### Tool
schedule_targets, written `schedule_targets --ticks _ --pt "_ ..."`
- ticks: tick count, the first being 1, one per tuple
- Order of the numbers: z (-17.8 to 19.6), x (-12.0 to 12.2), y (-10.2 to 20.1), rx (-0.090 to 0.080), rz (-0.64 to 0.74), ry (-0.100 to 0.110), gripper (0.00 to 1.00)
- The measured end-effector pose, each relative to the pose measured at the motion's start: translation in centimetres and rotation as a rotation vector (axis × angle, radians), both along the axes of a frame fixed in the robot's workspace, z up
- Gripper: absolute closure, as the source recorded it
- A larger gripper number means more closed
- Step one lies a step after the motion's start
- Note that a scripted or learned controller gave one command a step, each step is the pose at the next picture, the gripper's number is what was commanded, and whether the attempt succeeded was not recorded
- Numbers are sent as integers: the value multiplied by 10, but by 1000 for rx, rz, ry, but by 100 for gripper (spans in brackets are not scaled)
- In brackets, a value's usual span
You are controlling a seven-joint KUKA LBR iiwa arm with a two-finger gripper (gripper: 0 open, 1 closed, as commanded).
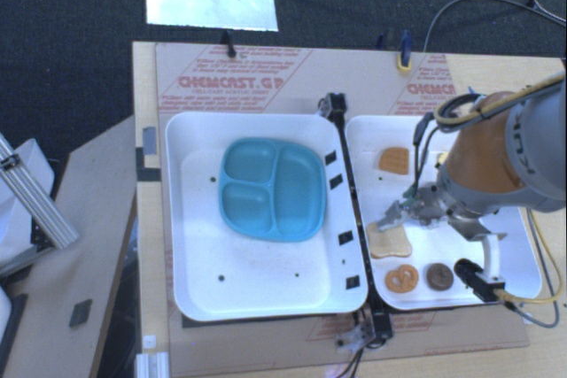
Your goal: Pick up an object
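Observation:
In the right bin (523, 279) lie several food items. A tan toast slice (390, 242) sits by the bin's left wall, with an orange pretzel (401, 279) and a round brown cookie (439, 276) in front of it. An orange square cracker (394, 160) lies toward the back. My gripper (397, 212) hangs low over the bin just above the toast slice's far edge, pointing left. Nothing shows as held in it.
A blue divided plate (270, 189) rests in the left bin (190, 279). A black-clipped divider (345, 190) separates the bins. The arm's orange band (478, 159) and grey body cover the right bin's right half. Cables run along its front right corner.

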State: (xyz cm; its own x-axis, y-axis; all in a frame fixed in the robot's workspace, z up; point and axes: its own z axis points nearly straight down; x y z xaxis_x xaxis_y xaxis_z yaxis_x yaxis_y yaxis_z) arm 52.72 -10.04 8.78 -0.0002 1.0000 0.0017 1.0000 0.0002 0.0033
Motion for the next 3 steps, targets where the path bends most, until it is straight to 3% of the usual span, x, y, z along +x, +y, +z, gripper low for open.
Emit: schedule_targets --ticks 1,3 --pt "13 3 2 3 2 -8 100" --pt "114 13 -3 -3 4 -4 100"
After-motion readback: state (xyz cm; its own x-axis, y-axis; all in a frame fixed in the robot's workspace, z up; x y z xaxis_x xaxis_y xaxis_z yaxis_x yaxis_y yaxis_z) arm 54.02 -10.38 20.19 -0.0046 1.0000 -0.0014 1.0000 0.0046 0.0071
